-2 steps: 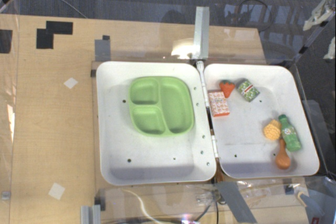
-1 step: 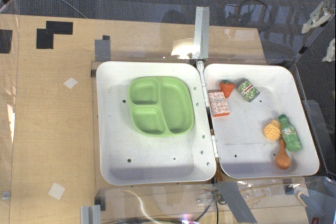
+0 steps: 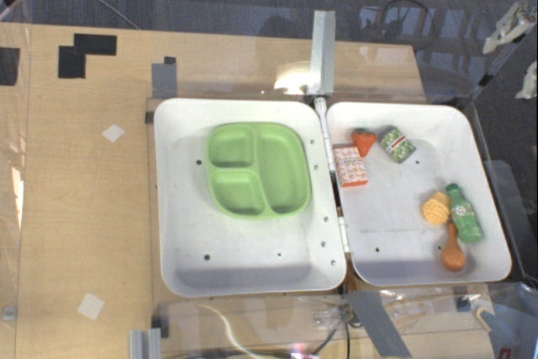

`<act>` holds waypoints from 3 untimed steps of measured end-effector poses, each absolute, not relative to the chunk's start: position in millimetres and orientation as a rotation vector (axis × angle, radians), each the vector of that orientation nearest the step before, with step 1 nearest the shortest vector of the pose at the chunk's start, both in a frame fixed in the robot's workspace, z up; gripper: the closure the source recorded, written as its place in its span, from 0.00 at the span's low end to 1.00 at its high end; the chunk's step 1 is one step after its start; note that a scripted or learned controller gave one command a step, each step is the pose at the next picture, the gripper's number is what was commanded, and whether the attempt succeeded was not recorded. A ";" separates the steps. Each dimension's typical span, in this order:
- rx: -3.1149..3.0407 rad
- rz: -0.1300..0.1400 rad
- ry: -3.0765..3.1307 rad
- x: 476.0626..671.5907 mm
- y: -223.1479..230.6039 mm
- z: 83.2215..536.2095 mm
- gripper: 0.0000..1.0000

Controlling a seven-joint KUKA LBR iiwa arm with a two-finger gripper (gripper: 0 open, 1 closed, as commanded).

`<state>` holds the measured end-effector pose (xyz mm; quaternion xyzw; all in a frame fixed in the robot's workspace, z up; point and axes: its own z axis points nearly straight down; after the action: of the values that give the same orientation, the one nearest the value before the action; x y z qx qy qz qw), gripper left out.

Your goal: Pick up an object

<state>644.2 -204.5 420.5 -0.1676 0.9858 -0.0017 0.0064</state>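
In the right bin [image 3: 395,256] lie several small objects. A red and white carton [image 3: 350,166] rests near its left wall. Just behind it sits an orange-red toy vegetable [image 3: 363,141], with a small green and white box [image 3: 397,144] to the right. Toward the right wall, a yellow bumpy piece [image 3: 435,208] touches a green bottle [image 3: 463,214] lying on its side. An orange-brown piece [image 3: 453,252] sits just in front of them.
A green three-compartment plate [image 3: 256,170] sits in the middle of the left bin [image 3: 181,256]. A grey metal post [image 3: 323,46] stands behind the seam between the bins. Cables [image 3: 252,340] run along the front edge of the bench.
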 end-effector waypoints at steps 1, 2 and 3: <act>-0.525 -0.005 3.085 644.2 -204.5 420.5 0.00; -0.571 0.008 3.089 668.6 -198.1 144.7 0.00; -0.230 -0.002 3.124 626.4 -204.4 106.8 0.00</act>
<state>626.4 -204.4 106.8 -0.0735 0.9973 -0.0006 0.0044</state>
